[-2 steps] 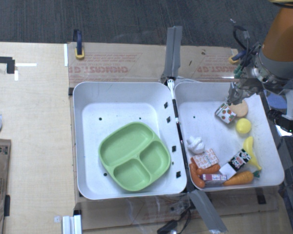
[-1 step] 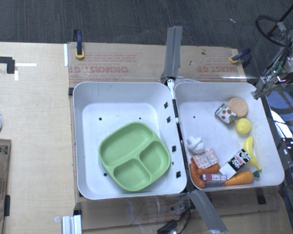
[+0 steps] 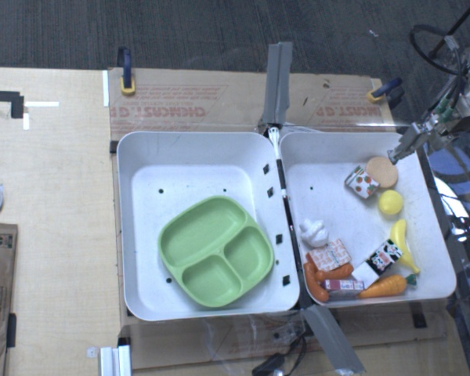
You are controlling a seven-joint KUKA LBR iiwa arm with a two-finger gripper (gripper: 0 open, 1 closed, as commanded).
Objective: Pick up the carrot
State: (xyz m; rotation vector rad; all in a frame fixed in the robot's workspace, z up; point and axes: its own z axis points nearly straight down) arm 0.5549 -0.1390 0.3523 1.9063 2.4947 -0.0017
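The grey two-finger gripper [image 3: 399, 150] hangs over the far right edge of the right white bin [image 3: 329, 151]; if its jaws are released or clenched, I cannot tell. The tapered orange carrot [image 3: 384, 286] lies well apart from the jaws, at the bin's near wall, just beside the yellow curved banana [image 3: 401, 241].

- Lighting is bright and even across the bench [image 3: 47, 210], with no single strong source apparent.
- The left bin [image 3: 141, 163] and right bin [image 3: 329, 163] are close to overexposed; their white floors show little texture.
- Shadows are soft and short, lying under the green plate [image 3: 215, 251] and along the bins' inner walls.
- Focus is moderate: small print on the packets at the right bin's front edge is unreadable.
- The dark floor beyond the bench's far edge is dim and grainy.
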